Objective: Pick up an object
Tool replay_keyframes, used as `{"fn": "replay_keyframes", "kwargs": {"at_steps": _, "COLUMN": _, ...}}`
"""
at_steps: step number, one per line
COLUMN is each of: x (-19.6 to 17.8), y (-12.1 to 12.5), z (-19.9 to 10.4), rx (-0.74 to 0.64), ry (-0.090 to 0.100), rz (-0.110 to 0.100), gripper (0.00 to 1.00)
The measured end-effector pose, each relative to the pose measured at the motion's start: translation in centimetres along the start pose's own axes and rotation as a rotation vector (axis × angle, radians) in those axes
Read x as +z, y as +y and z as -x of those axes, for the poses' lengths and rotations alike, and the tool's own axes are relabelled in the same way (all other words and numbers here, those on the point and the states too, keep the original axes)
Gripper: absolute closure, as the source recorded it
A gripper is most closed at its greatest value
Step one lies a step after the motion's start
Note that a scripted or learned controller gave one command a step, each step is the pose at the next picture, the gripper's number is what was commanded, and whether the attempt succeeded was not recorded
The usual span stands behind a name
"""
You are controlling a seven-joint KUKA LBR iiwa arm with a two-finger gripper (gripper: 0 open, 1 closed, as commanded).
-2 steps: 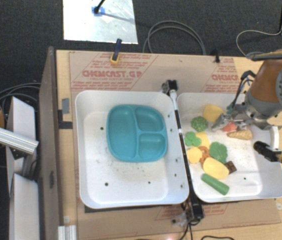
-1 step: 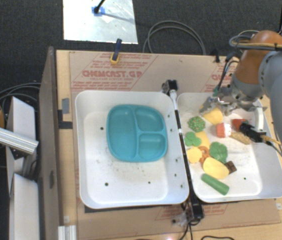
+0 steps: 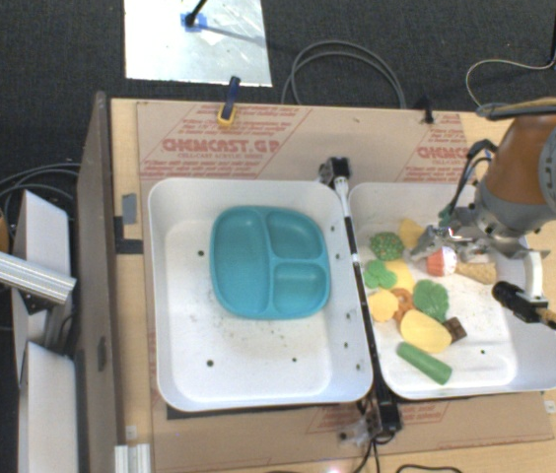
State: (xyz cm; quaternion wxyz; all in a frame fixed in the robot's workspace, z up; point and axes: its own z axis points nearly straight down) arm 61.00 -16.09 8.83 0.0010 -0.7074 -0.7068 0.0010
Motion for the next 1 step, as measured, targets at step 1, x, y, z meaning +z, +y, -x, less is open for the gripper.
{"fn": "replay_keyframes", "kwargs": {"at_steps": 1, "x": -1.14, "y": 0.39, "z": -0.11, "rx": -0.004, "ry": -0.001, "rz": 0.008, "gripper": 1.00}}
